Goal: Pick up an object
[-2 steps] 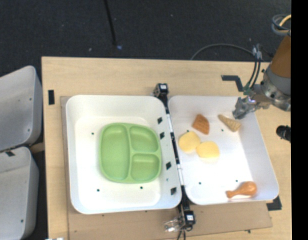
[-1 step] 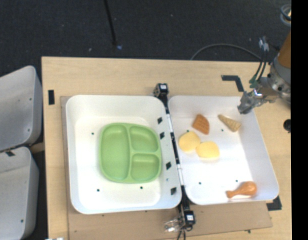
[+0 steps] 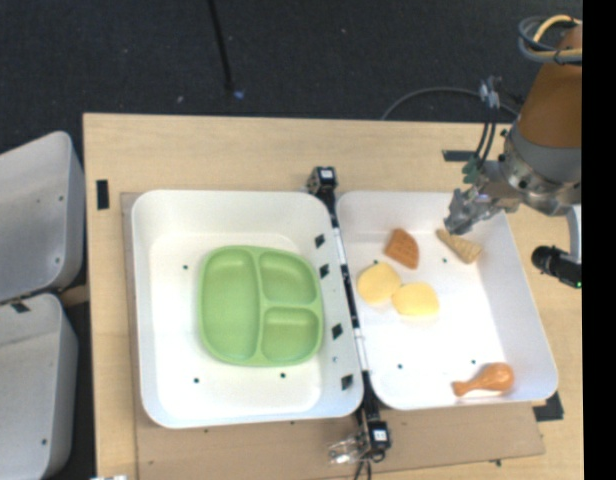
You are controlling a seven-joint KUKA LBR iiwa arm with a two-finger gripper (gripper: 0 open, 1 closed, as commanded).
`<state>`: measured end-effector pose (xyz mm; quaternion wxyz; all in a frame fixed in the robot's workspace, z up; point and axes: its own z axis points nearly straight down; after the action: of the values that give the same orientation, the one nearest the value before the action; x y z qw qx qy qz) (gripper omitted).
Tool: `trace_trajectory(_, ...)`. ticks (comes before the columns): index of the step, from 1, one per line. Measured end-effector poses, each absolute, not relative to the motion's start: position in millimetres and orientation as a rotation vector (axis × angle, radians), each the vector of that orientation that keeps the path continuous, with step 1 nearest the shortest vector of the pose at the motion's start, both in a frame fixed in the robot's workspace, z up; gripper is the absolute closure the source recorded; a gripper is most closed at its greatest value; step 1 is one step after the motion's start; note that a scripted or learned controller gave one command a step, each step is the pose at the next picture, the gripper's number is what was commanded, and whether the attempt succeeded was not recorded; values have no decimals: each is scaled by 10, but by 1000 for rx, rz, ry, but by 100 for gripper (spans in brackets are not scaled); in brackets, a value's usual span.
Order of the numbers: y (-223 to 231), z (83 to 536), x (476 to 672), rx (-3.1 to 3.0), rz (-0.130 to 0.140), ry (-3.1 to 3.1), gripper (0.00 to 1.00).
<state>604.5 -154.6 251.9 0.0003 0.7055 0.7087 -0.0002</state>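
Jaw state unreadable, gripper (image 3: 466, 218) hovering just above tan wedge (image 3: 460, 246) in right bin (image 3: 523, 298), nothing lifted, grasp pending.

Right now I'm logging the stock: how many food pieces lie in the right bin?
5: brown piece, tan wedge beside the gripper, two yellow pieces mid-bin, drumstick at the near edge.

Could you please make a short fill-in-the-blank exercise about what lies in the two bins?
1. The green divided plate lies in the ____ bin.
2. The two yellow pieces lie so close that they ____ each other.
3. The claw hangs over the right bin near its ____ edge, beside the tan wedge.
4. The orange drumstick lies near the ____ edge of the right bin.

Missing words: left; touch; far; near
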Motion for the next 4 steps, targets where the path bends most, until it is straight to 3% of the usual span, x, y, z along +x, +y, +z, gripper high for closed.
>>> trace_trajectory(1,-1026,2579,5818,2215,1,2228,100)
trace_trajectory(2,-553,2538,5772,2215,1,2229,100)
trace_trajectory(4,366,2598,5423,2214,1,2232,100)
